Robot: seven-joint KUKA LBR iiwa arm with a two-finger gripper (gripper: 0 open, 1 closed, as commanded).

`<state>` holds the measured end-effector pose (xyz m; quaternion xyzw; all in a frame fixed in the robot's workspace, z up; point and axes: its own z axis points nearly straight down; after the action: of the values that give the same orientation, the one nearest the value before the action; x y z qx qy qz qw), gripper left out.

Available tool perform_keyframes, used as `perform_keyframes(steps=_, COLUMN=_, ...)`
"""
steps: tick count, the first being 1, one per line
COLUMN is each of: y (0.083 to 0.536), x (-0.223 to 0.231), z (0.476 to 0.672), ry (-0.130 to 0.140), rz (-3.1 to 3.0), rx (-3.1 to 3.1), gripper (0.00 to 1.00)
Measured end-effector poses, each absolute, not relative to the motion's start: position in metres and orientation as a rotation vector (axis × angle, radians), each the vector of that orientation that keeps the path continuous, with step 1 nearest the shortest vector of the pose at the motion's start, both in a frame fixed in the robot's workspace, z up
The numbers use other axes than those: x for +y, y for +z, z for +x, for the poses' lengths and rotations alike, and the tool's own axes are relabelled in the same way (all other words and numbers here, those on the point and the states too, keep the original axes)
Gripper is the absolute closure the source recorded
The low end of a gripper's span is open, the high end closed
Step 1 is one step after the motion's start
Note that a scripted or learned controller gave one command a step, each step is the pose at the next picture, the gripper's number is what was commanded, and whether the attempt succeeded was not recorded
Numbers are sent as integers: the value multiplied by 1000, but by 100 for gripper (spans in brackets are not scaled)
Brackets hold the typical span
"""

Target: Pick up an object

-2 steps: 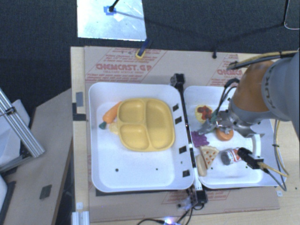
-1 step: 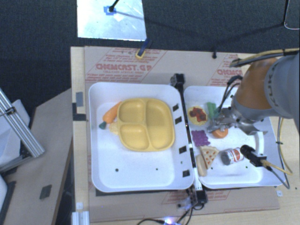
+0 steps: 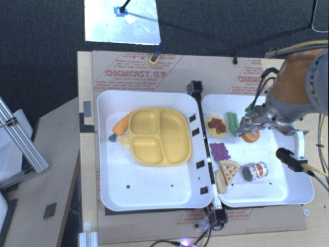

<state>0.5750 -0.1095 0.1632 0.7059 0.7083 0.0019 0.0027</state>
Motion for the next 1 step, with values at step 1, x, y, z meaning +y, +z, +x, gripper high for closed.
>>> perform_keyframes(steps=1, y=226, x=-105, z=573, ry=7, rz=2211, rx=2223, gripper=100)
